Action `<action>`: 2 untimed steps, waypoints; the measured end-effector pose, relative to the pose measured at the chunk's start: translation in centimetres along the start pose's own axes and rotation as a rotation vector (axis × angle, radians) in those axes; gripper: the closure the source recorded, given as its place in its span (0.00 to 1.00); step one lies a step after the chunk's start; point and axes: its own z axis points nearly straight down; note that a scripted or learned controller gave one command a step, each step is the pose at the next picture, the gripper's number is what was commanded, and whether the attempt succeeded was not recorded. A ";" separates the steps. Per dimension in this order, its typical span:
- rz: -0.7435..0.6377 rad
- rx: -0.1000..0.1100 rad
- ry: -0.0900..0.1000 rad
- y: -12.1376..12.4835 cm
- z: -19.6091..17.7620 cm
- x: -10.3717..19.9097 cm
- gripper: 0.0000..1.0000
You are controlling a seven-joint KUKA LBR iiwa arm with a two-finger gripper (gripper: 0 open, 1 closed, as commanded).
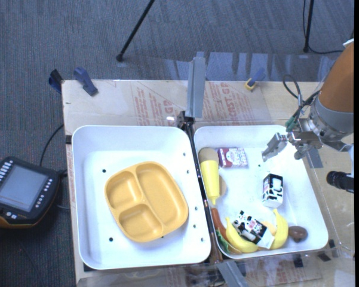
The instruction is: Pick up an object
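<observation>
Two white bins sit side by side on my bench. My right-hand bin (318,211) holds the loose things I could pick. A small black-and-white carton (273,189) stands near the middle of it, printed in cow-like patches. Below it, a second black-and-white carton (251,227) lies across a yellow banana (260,241) that curls along the front wall. Beside the banana's tip rests a small brown lump (297,233). Against the left wall lies a yellow squeeze bottle (210,179) with its brown cap toward the back, and an orange carrot-like piece (218,223) runs below it. A little maroon-and-white box (233,157) lies flat near the back. My left bin (86,160) carries a yellow divided plate (146,201) with three compartments.

My gripper (290,148) hangs over the back right part of the right bin, above and apart from the standing carton. Its two fingers are spread wide with nothing between them. My orange-banded wrist (340,82) leans in from the right.
</observation>
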 end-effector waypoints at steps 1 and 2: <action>-0.175 0.003 0.000 0.8 7.2 -5.5 0.00; -0.313 0.004 0.002 1.5 15.5 -5.2 0.00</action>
